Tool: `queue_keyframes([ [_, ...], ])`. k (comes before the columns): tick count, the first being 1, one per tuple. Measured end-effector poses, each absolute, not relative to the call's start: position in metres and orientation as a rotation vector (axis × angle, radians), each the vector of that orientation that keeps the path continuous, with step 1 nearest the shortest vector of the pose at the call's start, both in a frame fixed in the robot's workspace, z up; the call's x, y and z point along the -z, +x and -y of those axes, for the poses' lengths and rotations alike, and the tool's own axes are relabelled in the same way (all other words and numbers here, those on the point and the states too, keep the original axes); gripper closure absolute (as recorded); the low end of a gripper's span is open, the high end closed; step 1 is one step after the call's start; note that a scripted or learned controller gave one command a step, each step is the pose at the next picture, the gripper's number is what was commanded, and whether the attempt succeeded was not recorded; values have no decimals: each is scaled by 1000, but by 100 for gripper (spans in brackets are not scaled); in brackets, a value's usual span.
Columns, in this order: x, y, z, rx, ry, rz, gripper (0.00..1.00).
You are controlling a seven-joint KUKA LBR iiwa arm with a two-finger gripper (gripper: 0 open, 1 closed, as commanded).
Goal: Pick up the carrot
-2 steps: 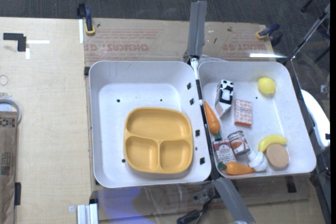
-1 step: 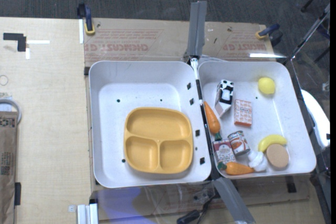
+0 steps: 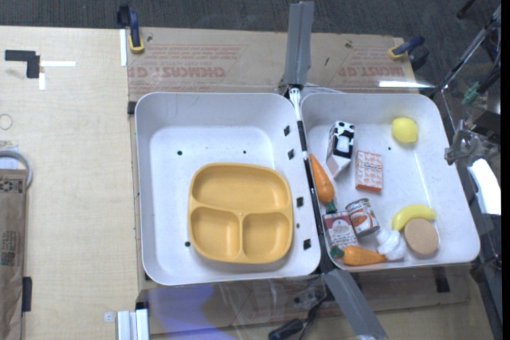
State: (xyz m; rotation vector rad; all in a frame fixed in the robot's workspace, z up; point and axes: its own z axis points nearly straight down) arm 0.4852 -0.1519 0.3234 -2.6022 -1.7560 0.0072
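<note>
Carrot (image 3: pixel 321 179) lies in the right bin (image 3: pixel 446 123), hard against its left wall next to the divider. It runs roughly lengthwise, thick end toward the near side. A second carrot (image 3: pixel 362 255) lies along the near wall of the same bin, partly tucked under a red carton (image 3: pixel 340 231) and a can (image 3: pixel 362 216).

Metal gear (image 3: pixel 466 146) with a white piece below it sits at the right rim of the right bin. It's blurred and cut by the frame edge, so can't tell if it's the tool, or whether the tool is released or clenched. Both carrots are well apart from it, w/ the bin's width between.

Other items in the right bin:
- cow-print carton (image 3: pixel 341 147), just beside the first carrot's far end
- red-white box (image 3: pixel 368 171)
- lemon (image 3: pixel 405 130)
- banana (image 3: pixel 413 214)
- tan round item (image 3: pixel 421 237)
- small white object (image 3: pixel 389 243), shape unclear

Left bin (image 3: pixel 159 195) holds a yellow divided plate (image 3: pixel 239 212). Counter (image 3: pixel 72 195) shows at left.
</note>
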Motion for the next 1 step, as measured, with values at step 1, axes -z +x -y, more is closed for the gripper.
queue_keyframes([
  [1,-331,486,152,-13,-2600,1758,100],
])
